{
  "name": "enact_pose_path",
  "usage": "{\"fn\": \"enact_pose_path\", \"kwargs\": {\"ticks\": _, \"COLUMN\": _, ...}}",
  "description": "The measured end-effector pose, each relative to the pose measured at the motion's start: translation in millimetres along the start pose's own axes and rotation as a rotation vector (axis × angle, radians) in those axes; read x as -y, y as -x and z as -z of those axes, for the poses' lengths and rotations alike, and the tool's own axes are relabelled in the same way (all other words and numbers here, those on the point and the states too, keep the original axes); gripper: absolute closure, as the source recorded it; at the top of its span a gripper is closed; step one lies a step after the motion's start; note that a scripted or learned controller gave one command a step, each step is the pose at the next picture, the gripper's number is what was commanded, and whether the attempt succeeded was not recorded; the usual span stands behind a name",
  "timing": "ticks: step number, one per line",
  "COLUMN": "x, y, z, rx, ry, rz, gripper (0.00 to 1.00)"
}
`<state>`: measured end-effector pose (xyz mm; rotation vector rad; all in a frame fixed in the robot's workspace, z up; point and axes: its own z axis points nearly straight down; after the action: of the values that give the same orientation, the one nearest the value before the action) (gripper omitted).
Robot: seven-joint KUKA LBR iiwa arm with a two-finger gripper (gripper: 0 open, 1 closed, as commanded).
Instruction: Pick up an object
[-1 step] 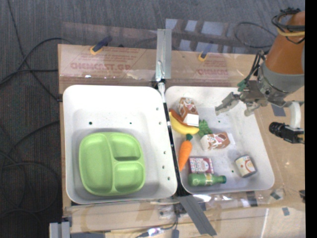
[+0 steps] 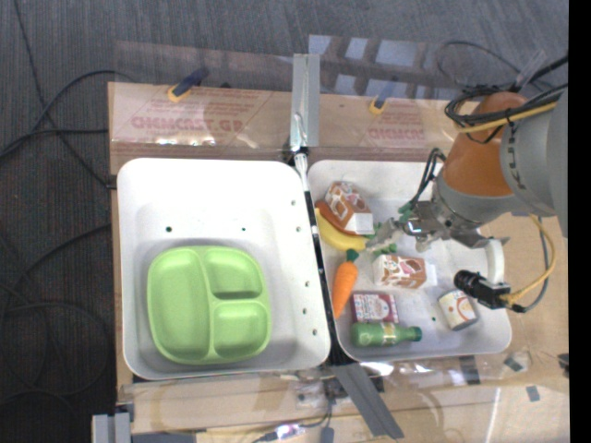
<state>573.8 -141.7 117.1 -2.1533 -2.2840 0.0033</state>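
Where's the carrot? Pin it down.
The carrot lies in the right bin, against its left wall, just below the banana and left of the maroon box.

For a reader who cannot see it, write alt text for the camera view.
A grey and orange robot arm's gripper hovers over the right bin, which holds a banana, carrot, green bottle and small cartons. The left bin holds a green divided plate.

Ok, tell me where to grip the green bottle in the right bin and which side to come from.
Grip the green bottle across the middle of its body, coming straight down from above. It lies flat on its side along the near wall of the right bin, neck pointing right, so the fingers should probably straddle its narrow width.
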Motion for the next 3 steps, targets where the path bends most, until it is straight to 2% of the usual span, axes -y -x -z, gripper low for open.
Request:
{"fn": "enact_pose_path", "kwargs": {"ticks": 1, "x": 62, "y": 20, "z": -21, "rx": 0.002, "ry": 0.032, "rz": -0.081, "gripper": 0.00}}
{"fn": "enact_pose_path", "kwargs": {"ticks": 2, "x": 59, "y": 15, "z": -10, "rx": -0.003, "ry": 0.034, "rz": -0.076, "gripper": 1.00}}
{"fn": "enact_pose_path", "kwargs": {"ticks": 3, "x": 60, "y": 16, "z": -11, "rx": -0.003, "ry": 0.032, "rz": -0.077, "gripper": 0.00}}
